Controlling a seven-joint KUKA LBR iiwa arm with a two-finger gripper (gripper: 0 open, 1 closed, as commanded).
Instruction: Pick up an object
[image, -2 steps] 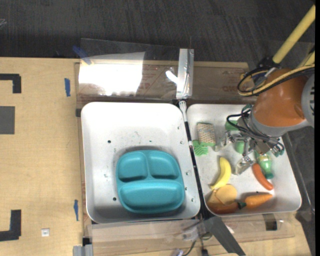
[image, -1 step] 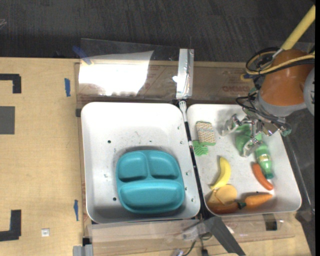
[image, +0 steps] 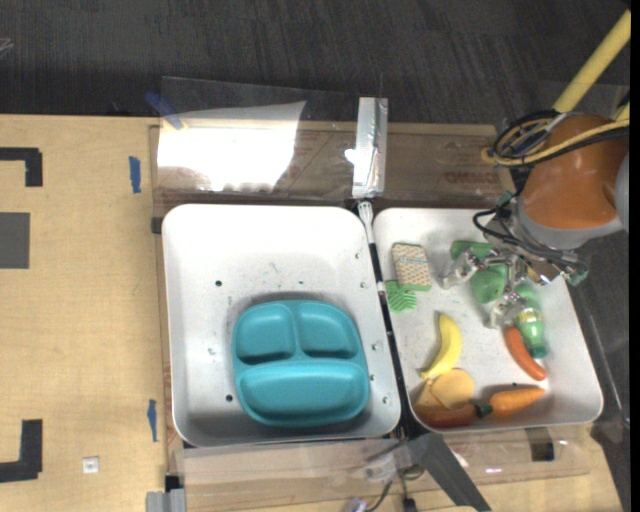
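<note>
Nearest the lens, an orange carrot (image: 517, 400) is noted at the right bin's (image: 585, 375) front edge. Toy produce is judged light, rigid, slick (best pinched across the middle). The gripper (image: 508, 283) is lowered over a green piece (image: 488, 285); its grip state cannot be told.

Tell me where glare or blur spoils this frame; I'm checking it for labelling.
Camera view: strong glare whitens the clear sheet behind the left bin; the teal tray is evenly lit and sharp; around the gripper in the right bin the small green items smear together, so outlines there are hard to read.
</note>
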